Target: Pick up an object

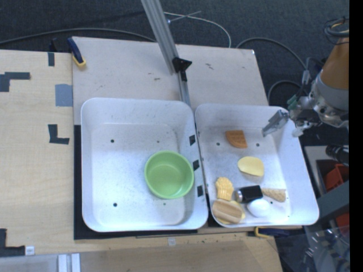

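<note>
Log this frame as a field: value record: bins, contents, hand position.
left bin: holds a green bowl, upright, near its right wall
right bin: orange wedge, pale yellow piece, corn-like yellow piece, black object, white object, bread-like roll, tan piece
hand: above the right bin's upper right corner, nothing seen between its fingers
arm: enters from the right

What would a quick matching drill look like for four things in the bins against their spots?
Things:
1. green bowl
2. orange wedge
3. pale yellow disc
4. white ball

Places:
A. right bin, middle
B. left bin, near front right
C. right bin, front edge
D. right bin, towards the back

Pairs: 1-B, 2-D, 3-A, 4-C
</note>
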You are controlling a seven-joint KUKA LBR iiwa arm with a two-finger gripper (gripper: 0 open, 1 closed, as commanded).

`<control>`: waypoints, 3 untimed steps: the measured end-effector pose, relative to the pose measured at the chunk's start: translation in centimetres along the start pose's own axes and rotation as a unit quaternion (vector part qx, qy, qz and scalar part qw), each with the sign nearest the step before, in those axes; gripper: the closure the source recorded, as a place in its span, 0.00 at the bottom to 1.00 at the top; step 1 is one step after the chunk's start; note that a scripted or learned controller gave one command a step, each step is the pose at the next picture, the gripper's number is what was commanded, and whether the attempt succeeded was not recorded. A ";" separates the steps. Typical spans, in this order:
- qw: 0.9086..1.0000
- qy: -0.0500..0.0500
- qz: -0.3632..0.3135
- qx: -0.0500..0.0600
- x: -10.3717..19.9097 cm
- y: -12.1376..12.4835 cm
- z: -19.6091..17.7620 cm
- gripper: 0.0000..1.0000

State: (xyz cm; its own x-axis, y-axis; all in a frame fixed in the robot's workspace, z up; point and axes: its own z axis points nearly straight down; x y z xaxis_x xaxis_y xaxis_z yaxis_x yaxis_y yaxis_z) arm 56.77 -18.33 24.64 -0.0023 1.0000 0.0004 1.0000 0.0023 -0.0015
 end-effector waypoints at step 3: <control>1.000 0.000 0.001 0.003 -0.7 0.0 9.1 0.00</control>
State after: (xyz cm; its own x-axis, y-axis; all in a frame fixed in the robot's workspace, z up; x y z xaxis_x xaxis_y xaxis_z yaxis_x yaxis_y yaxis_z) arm 56.75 -18.98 15.50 -0.0006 1.0000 0.0001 1.0000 0.0006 -0.0066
